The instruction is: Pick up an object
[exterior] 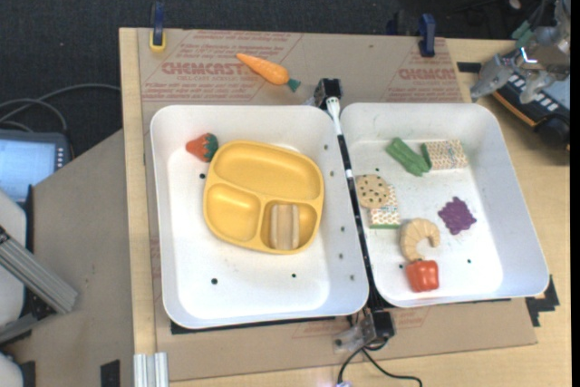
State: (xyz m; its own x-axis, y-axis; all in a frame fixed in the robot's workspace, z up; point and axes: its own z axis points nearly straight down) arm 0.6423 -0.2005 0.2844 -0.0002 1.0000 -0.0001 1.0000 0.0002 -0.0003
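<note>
Tabletop (435, 68): a light board printed with faint red lettering, carrying two white bins side by side; its lower edge and corners are partly cut off by dark fittings.
Left bin (181, 249): one, shallow and white, holding a yellow plate and a strawberry.
Right bin (507, 222): one, shallow and white, holding seven small toy foods.
Yellow plate (263, 172): one, divided into three compartments; a pale tan piece (285, 227) lies in the lower right compartment, too washed out to identify.
Arm: grey metal parts reach in at the upper right edge, above and beyond the right bin, well apart from every object; most of the arm is cut off by the frame.
Gripper (507, 72): seen as a blurred grey shape near the right bin's far corner; whether it is wide or narrow I cannot tell, and nothing is visibly in it.
Carrot (263, 68): one, orange with a green tip, lying on the tabletop behind the left bin.
Green piece (408, 155): one, elongated, just beside a speckled block (446, 155).
Croissant (420, 236): one, just above a red pepper (423, 275).
Purple grapes (457, 215): one cluster, right of the croissant.
Cookie (370, 189): one round one, touching a small patterned piece (385, 215) below it.
Strawberry (202, 146): one, red, touching the plate's upper left rim.
</note>
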